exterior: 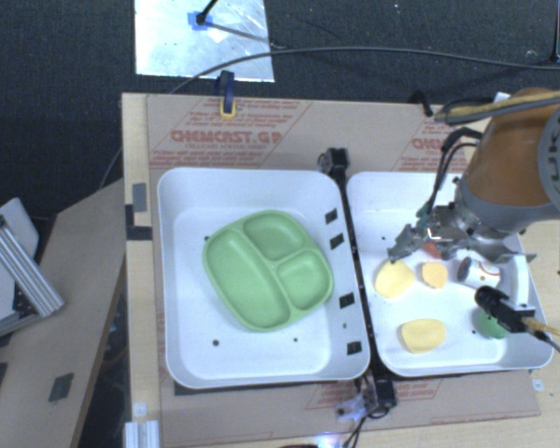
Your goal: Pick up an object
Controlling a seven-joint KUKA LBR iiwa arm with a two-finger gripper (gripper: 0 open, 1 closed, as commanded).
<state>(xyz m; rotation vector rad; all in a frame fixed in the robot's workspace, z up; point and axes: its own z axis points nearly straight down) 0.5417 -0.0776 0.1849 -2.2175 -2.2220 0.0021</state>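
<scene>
Brown board marked with red lettering carries two white bins: the left bin [182, 250] holds a green divided plate [266, 269], and the right bin [378, 199] holds three yellow pieces. The gripper [418, 238] hangs at 12 o'clock from the yellow pieces [395, 279], [434, 274] and [422, 334]; whether it is clenched cannot be told.
</scene>
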